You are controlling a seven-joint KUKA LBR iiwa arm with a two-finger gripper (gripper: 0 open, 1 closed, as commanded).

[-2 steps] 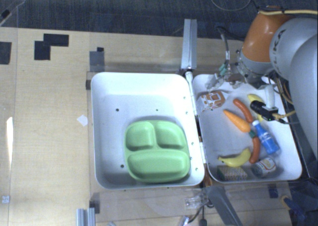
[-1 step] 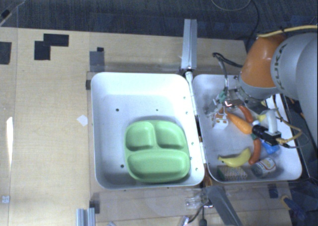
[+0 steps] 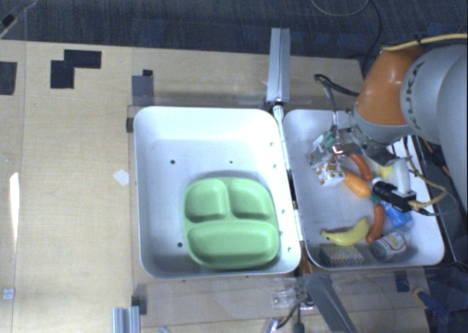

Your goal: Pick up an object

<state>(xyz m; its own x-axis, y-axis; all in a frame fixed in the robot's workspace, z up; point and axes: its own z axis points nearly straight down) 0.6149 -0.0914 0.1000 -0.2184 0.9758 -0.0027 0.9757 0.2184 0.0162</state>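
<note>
Looks like the gripper (image 3: 330,150) is down in the right bin (image 3: 307,200) going for the crinkly packet (image 3: 327,167), can't tell finger state, next it needs a clean pinch.

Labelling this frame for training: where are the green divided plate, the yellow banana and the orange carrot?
Green divided plate (image 3: 231,223), camera view, middle ridge.
Yellow banana (image 3: 349,233), camera view, mid-curve.
Orange carrot (image 3: 356,186), camera view, its middle.
</note>
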